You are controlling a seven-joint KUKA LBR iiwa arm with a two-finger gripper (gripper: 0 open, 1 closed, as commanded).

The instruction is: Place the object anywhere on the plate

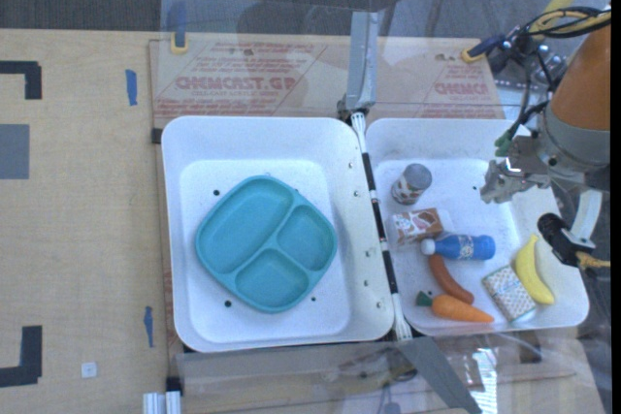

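A teal plate [267, 242] with three compartments lies in the left white bin [189, 170], and nothing rests on it. The right bin [456, 136] holds a small grey can [415, 181], a brown carton [417, 226], a blue bottle [464, 247], a reddish sausage [448, 276], an orange carrot [456, 307], a yellow banana [532, 271] and a patterned packet [509, 291]. My gripper [505, 179] hangs over the right bin's far right part, beyond the bottle and right of the can. I see nothing held in it.
A raised divider [374, 218] separates the two bins. Clear plastic panels [291, 63] stand behind them. The arm's orange band [587, 87] and cables [529, 44] crowd the upper right. Wooden bench [78, 208] stretches to the left.
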